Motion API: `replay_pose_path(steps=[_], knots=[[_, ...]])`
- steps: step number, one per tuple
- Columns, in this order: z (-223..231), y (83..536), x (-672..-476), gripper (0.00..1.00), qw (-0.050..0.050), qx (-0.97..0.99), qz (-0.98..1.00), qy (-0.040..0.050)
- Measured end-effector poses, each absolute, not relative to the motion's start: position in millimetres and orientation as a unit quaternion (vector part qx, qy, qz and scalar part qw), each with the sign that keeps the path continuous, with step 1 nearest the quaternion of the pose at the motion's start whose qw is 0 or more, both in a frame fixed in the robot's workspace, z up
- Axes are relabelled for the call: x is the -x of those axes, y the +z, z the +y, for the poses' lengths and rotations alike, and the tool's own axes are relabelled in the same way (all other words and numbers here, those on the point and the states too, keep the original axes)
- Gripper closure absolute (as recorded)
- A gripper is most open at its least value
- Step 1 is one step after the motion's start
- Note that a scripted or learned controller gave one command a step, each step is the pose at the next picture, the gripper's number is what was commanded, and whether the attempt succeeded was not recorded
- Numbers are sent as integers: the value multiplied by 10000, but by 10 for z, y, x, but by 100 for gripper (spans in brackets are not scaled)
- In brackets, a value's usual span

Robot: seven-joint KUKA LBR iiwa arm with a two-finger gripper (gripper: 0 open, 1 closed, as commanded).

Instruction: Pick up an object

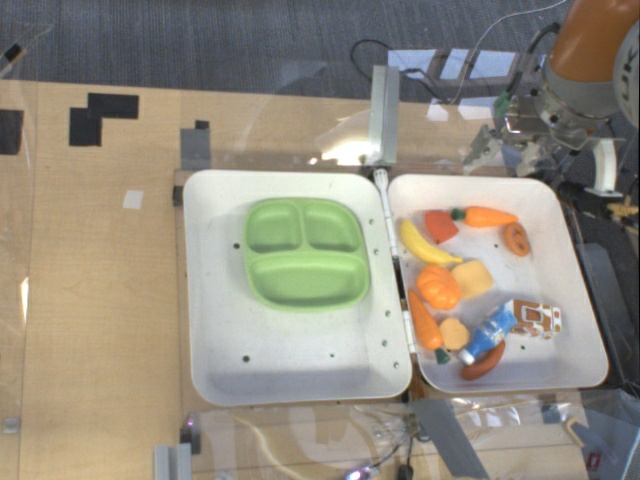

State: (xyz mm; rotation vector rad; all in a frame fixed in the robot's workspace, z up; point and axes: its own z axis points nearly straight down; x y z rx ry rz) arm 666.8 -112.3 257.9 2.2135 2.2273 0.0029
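Hanging above the far rim of the right bin (575, 268), the gripper (510, 140) shows spread fingers (482, 148) with nothing between them, so the grasp is not yet begun. Behind it the grey wrist rises to the orange band (590, 28) at the top right corner. Below, the right bin holds the candidates crowded together: a carrot (485, 216) and a red piece (440, 225) nearest the gripper, a banana (425, 244) beside the divider, a small pumpkin (437, 286) mid-bin. The left bin (215, 298) bears a green tray (305, 252). The step in hand looks like the approach; next it must choose one item, probably the carrot, and descend squarely over it
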Motion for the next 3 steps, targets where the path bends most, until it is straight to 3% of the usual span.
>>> replay_pose_path(steps=[1,2,3], knots=[[-1689,1524,-6628,0,3,-7169,6972,1],[-1791,872,-6530,0,37,-6567,7541,26],[-2003,844,-6679,0,-106,-6119,7909,-4]])
